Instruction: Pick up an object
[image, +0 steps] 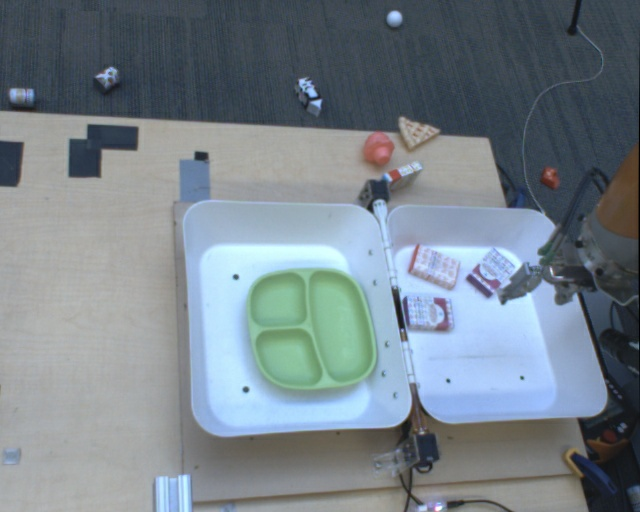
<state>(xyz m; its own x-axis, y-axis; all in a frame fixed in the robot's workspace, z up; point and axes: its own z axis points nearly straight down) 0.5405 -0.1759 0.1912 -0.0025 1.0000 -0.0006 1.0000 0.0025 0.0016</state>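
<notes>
Nothing has been lifted yet — the pick is still ahead. The gripper (522, 283) hangs at the right bin's (500, 385) far right side, just beside a small red-and-white packet (493, 271), with nothing visibly between its jaws; whether they are spread or pressed together cannot be told from this angle. Two more packets (434, 266) (428, 313) lie on the bin floor near the divider. The left bin (215, 340) holds a green divided tray (311, 328) — untouched. Descending, closing and lifting all appear to remain.
</notes>
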